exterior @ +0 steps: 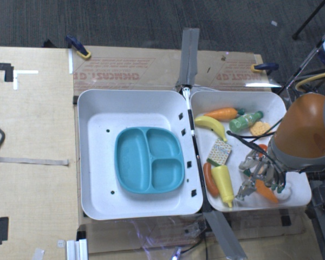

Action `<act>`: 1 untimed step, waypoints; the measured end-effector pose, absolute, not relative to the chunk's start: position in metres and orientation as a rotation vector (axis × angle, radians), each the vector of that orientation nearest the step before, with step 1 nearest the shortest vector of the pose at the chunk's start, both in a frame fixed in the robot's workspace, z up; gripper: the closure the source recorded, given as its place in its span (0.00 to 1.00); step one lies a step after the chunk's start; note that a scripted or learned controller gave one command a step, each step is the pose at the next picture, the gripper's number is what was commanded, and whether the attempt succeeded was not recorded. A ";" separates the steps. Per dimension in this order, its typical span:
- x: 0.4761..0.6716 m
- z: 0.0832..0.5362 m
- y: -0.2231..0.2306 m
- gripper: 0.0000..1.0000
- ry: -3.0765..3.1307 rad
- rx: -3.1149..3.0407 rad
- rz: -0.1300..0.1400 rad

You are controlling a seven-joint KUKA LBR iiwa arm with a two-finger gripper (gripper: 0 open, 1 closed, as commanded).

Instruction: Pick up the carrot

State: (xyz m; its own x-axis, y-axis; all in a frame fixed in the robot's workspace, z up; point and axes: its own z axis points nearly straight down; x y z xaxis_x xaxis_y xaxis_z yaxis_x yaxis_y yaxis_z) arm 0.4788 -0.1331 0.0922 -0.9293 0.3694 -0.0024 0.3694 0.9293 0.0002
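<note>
The carrot (221, 113), orange with a green end, lies across the far part of the right bin (292, 199), just above the banana (211, 124). My gripper (245, 180) hangs low over the near right part of that bin, well short of the carrot. It is open, with bare bin floor between its fingers. A small orange piece (267, 192) lies right beside the gripper, partly under the wrist; I cannot tell what it is.
The right bin also holds a green bottle (245, 121), a yellow cracker (259, 128), a speckled block (220, 153), a yellow bottle (223, 183) and a red sausage (209, 179). A teal divided plate (149, 160) sits in the left bin (92, 161).
</note>
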 end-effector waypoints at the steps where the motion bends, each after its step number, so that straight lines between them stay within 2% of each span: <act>1: 0.479 0.093 -0.134 0.00 3.139 -0.007 -0.001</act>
